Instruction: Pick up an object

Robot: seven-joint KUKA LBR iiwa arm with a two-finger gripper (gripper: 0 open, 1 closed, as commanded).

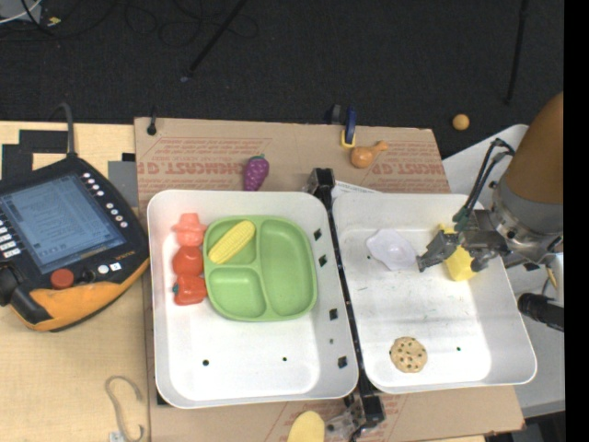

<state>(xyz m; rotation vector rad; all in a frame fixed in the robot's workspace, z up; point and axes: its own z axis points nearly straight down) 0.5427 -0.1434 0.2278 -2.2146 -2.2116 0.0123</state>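
While the gripper [453, 258] sits low in the right bin [515, 357], a yellow block [459, 265] shows right at its tip, touching or nearly so. One dark finger [434, 254] angles out to the camera-left of the block; the other finger is hidden under the wrist, so can't tell whether the jaws are spread or clamped, or whether the block is actually between them. Best guess: grasp attempt on the block, not yet confirmed.

Rel. to the tool: a crumpled clear plastic piece [393, 249] lies just beyond the visible finger, away from the arm; a cookie [408, 354] sits well apart, toward the bin's near edge. Left bin [175, 357], far side of the divider from the tool, holds a green tray [276, 288] w/ a corn cob [230, 240] in it and red-orange toys [188, 261] beside it.

To do this step well: centre the block between both fingers before closing, keep the tips off the bin floor, and don't snag the plastic. Close firmly, since a small block can squirt out sideways. Lift straight up and slowly, then check the block comes with it.
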